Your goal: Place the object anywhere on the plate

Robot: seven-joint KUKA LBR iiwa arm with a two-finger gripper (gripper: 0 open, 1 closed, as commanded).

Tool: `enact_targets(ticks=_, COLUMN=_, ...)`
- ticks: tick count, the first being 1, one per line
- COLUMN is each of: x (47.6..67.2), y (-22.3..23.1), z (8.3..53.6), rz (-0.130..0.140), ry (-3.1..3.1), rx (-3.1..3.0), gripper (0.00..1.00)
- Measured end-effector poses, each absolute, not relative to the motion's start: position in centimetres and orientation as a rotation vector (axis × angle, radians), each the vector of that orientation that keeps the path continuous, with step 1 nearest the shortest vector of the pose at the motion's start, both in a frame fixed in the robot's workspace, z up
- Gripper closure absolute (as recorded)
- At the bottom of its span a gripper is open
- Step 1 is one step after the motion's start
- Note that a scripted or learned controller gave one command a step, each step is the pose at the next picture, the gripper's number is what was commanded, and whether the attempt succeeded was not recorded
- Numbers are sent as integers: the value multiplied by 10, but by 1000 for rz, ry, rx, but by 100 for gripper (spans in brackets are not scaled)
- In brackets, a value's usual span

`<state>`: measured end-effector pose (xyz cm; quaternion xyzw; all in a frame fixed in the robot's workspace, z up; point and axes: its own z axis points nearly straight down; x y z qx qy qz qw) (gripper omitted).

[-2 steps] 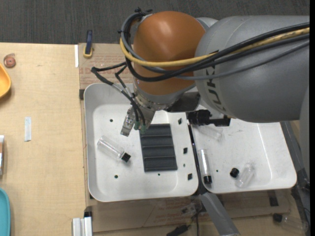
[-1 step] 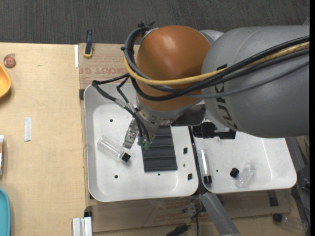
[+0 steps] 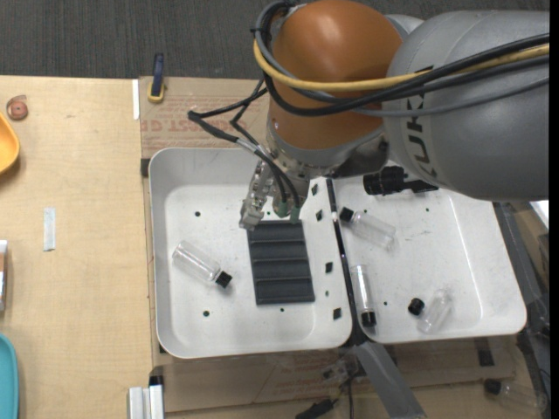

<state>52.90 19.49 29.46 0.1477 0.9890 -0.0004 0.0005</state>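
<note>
- End effector (image 3: 259, 206) sits low in the left bin (image 3: 175, 321), near its back edge and just past the top end of a dark ribbed plate (image 3: 281, 263); whether it is wide, narrow or holding something cannot be told from this angle.
- Ribbed plate lies flat in the left bin, long side running front to back, close to the divider between the 2 bins.
- Orange wrist band (image 3: 336, 55) and grey arm (image 3: 476, 103) hang over the back of both bins, with yellow and black cables looped around the band.
- Clear vial with black cap (image 3: 200, 264) lies on its side in the left bin, left of the plate and apart from it.
- Right bin (image 3: 489, 317) holds 3 more clear vials: 1 (image 3: 368, 226) near the back left, 1 (image 3: 362, 295) along the divider with its black cap toward the front, 1 (image 3: 432, 311) near the front right.
- Nothing rests on the plate.
- Tan surface (image 3: 79, 234) lies left of the bins, with an orange item (image 3: 5, 147) at its left edge.
</note>
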Motion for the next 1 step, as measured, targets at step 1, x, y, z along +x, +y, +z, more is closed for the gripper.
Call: enact_targets(ticks=1, x=520, y=228, z=308, rz=0, ry=3134, rx=203, gripper=100)
